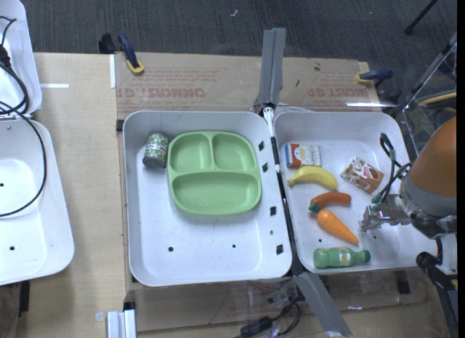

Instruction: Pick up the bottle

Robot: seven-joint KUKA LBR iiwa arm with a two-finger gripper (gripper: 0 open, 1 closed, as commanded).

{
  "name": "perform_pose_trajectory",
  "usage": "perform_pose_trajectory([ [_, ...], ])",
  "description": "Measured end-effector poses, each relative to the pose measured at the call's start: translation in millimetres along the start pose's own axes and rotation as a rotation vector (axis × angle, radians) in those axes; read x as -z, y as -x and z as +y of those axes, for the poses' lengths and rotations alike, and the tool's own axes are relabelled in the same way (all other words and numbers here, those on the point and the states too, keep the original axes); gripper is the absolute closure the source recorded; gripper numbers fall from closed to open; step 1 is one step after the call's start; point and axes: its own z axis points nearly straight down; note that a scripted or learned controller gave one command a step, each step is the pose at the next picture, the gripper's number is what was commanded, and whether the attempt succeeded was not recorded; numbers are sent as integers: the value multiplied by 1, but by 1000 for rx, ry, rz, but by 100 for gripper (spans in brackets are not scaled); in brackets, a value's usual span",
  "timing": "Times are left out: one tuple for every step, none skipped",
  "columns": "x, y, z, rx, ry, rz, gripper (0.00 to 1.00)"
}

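A dark carpeted floor lies behind a pale wooden tabletop (80, 97) that carries two shallow white bins side by side. The left bin (145, 249) holds a green divided plate (214, 171) and a small can (155, 150) just beside the plate's left edge. The right bin (389, 129) holds the bottle (341, 257), lying on its side near the bin's front wall, green-bodied with a label round its middle and its cap end pointing right. Just above it lies a carrot (338, 226), with a second orange vegetable (330, 200), a banana (312, 177) and two small cartons (303, 155) further back.

The claw (374, 218) hovers over the right bin, near the carrot's right end and a little behind the bottle's cap end; whether it is open or closed I cannot tell, and nothing shows between its tips.

The bottle looks like light, stiff toy plastic, smooth and round, so it would likely roll or slip under a skewed pinch. The safest hold is probably across the middle of the body, squarely over the label, clear of the carrot and the bin wall.
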Motion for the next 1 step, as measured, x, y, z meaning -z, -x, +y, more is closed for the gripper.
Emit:
perform_pose_trajectory([
  [1,8,64,227,4,-2,100],
])
